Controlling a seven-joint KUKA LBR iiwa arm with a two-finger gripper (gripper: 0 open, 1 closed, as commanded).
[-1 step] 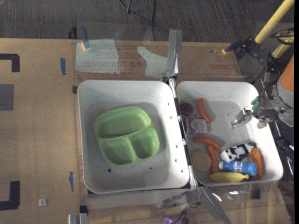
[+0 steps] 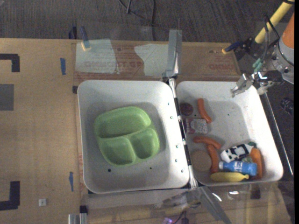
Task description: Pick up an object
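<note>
at the right bin's (image 2: pixel 268 125) far-right corner the gripper (image 2: pixel 246 84) is hovering — its grip state i cannot tell — while the hot dog (image 2: pixel 204 110), the nearest object, is lying down-left, long axis running toward the bin's middle.

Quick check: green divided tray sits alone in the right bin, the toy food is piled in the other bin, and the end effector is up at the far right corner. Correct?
Not quite. The camera view shows the green divided tray alone in the left bin, not the right. The toy food, including the banana, lies in the right bin, and the end effector is at that bin's far right corner.
</note>
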